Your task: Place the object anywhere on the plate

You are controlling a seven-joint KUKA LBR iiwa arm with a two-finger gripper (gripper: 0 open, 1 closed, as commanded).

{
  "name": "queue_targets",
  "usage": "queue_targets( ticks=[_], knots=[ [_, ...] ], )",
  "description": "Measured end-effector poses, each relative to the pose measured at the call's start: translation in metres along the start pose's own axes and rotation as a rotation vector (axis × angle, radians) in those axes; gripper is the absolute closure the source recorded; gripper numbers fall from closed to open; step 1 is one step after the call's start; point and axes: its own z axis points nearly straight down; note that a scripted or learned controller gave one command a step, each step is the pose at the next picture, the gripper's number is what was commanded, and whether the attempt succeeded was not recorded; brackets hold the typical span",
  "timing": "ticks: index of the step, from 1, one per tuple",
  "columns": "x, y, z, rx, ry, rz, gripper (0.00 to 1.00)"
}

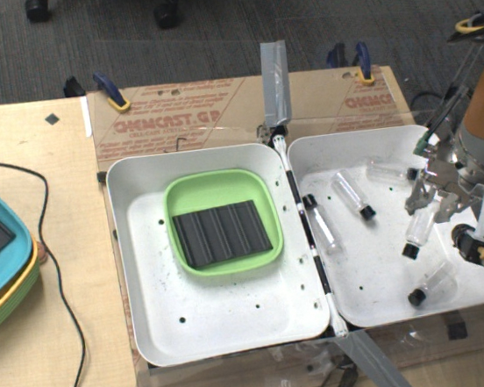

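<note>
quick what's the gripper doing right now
Gripper: over the right bin, above a clear tube; open or shut cannot be told.

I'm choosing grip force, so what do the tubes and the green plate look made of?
The tubes look like clear, glossy plastic or glass, I can't tell which: the bin shows through them; caps are dark. The green plate seems matte plastic, evenly coloured with soft moulded corners. Its dark ribbed insert looks like rubber or plastic.

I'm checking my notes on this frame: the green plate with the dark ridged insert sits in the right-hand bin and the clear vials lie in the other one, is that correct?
Not quite: the camera view shows the green plate with its dark ridged insert in the left-hand bin. The clear vials lie in the other one, the right-hand bin, as you noted.
</note>
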Motion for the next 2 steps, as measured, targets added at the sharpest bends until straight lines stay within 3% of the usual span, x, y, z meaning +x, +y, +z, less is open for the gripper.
queue_targets(
  ticks=[1, 2],
  knots=[
    [0.000, 0.000, 0.000, 0.000, 0.000, 0.001, 0.00],
    [-0.025, -0.009, -0.046, -0.002, 0.001, 0.334, 0.00]
  ],
)
